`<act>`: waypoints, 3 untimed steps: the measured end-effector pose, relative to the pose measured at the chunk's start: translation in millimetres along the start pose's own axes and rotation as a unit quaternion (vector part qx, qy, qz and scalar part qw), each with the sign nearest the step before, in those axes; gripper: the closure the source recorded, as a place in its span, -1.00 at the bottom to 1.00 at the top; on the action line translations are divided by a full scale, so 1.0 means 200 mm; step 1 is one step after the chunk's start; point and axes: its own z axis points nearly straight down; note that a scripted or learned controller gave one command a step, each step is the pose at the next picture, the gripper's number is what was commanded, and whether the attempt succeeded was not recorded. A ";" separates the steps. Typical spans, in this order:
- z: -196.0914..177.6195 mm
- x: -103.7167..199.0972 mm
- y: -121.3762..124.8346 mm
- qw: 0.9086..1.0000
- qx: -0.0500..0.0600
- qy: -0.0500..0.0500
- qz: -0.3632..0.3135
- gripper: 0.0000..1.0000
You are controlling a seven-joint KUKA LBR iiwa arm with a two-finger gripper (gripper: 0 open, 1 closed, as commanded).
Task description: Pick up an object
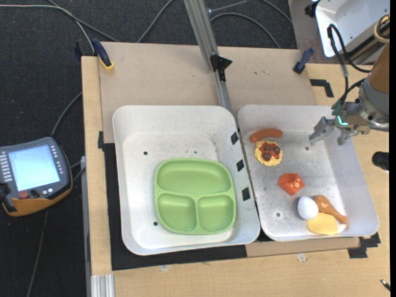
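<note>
Object: the task names no one thing, so any toy food in the right bin (346, 184) will do; all five lie there, well apart from the green plate (195, 195) in the left bin (133, 166).
Camera view, candidates: a sausage (266, 135) touching or just above a small pizza-like piece (269, 153) near the bin's far left; a red piece (291, 182) alone in the middle; a white egg (307, 207), a drumstick (329, 208) and a yellow piece (323, 226) crowded at the near edge.
Camera view, my fingers (331, 132): they sit over the far right part of the right bin, spread apart, with nothing between them. I judge that I hang here because it is the side my arm enters from.
Camera view, spacing: the bare white floor under me holds no food; the nearest pieces are the sausage and the red piece, both off to the left.
Judgement, best target: the red piece, since it lies free of neighbours; the near-edge cluster risks a nudge or a double catch.
Judgement, progress: nothing lifted yet.
Tabletop (161, 73): bare board beyond the bins.
</note>
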 end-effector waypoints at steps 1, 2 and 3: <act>0.00 0.00 0.00 1.000 -0.001 0.000 0.000 -1.00; 0.25 -0.05 -0.02 1.000 0.002 0.001 0.001 -1.00; 0.54 -0.01 -0.06 1.000 0.003 0.001 0.000 -1.00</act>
